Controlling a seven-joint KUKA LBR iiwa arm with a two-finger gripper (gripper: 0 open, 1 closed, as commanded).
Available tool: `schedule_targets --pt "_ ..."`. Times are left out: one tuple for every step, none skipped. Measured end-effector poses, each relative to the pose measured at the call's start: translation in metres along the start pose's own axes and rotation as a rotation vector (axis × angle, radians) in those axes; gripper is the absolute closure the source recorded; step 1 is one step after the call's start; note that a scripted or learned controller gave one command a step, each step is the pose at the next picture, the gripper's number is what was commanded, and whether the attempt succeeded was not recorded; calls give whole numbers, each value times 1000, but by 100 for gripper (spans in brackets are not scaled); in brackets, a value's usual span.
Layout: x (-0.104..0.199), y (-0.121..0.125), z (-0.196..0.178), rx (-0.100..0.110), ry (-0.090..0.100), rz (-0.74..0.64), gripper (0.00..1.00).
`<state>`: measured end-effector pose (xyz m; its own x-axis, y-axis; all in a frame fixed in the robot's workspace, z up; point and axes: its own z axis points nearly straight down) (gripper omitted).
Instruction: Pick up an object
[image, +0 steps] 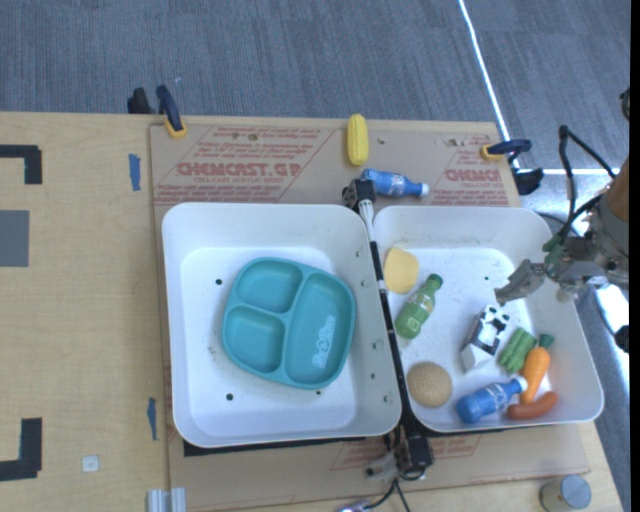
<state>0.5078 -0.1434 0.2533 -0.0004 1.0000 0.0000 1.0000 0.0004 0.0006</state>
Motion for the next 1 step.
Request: schedule_targets --pt "-11 16 135 3 1 -71 0"
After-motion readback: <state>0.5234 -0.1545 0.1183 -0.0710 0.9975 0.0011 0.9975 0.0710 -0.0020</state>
